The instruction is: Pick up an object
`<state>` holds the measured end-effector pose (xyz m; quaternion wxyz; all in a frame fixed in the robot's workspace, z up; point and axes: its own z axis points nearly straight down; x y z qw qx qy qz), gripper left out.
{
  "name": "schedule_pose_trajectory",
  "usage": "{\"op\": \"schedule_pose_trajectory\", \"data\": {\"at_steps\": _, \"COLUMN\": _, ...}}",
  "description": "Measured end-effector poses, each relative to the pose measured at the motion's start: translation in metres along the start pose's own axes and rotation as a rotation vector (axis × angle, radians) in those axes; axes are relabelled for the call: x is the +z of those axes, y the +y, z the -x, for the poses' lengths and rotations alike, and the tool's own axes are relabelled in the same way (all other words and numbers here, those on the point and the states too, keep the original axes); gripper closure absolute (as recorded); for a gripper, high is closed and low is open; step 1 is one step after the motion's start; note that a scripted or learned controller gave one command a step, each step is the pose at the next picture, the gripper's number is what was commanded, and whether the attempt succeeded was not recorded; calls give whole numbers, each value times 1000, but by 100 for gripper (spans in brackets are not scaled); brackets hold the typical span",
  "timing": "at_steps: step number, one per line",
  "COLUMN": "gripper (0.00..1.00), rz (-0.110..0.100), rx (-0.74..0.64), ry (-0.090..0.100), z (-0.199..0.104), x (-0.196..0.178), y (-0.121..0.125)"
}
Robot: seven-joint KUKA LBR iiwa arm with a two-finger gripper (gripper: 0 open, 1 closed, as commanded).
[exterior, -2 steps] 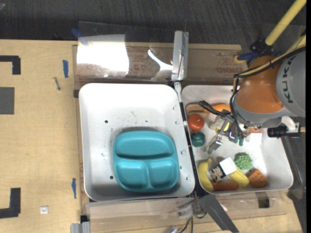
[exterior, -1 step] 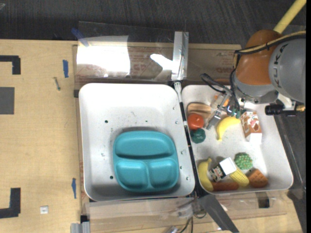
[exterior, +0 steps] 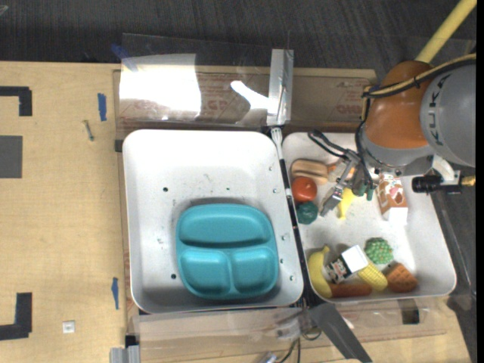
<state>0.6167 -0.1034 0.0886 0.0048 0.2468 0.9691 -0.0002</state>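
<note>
My pincer (exterior: 338,195) hangs low in the right bin (exterior: 442,237), its two fingers slightly parted and holding nothing. An orange ball (exterior: 305,188) and a green ball (exterior: 306,213) sit just beside it, against the bin's left wall.

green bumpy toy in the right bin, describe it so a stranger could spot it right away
Look in the right bin, toward its near edge, where toys are piled. The green bumpy toy sits atop that pile, between a white block and an orange piece; nothing else there is green and knobbly.
</note>
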Motion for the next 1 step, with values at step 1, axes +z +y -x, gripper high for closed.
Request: {"op": "schedule_pose_trajectory", "data": {"at_steps": 1, "gripper": 100, "rz": 3, "rx": -1, "ry": -10, "z": 3, "x": -11, "y": 2}}
